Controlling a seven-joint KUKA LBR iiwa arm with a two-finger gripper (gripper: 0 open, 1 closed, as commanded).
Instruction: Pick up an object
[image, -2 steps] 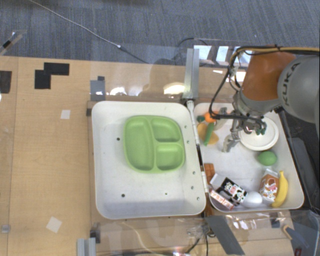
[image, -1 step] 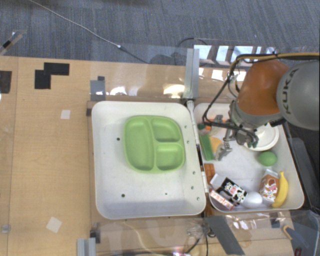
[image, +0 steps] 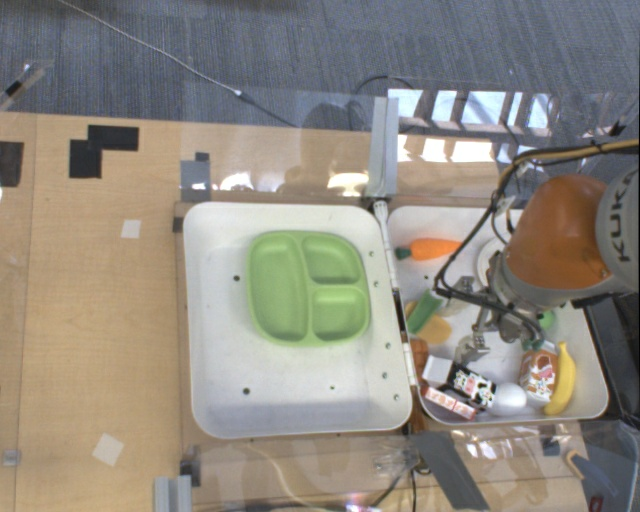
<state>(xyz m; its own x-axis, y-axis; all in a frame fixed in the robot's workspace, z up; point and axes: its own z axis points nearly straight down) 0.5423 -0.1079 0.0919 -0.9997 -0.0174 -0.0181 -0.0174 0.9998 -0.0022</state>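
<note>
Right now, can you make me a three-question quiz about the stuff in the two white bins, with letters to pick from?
1. Where is the green divided plastic plate?
A. left white bin
B. right white bin
C. on the floor

2. What colour is the curved plastic banana?
A. blue
B. yellow
C. pink

3. How does the orange plastic carrot sit?
A. standing on its tip
B. hanging in the air
C. lying flat

Answers:
1 A, the plate sits in the middle of the left bin.
2 B, the banana by the right bin's edge is yellow.
3 C, the carrot lies on its side near the right bin's far edge.
</note>
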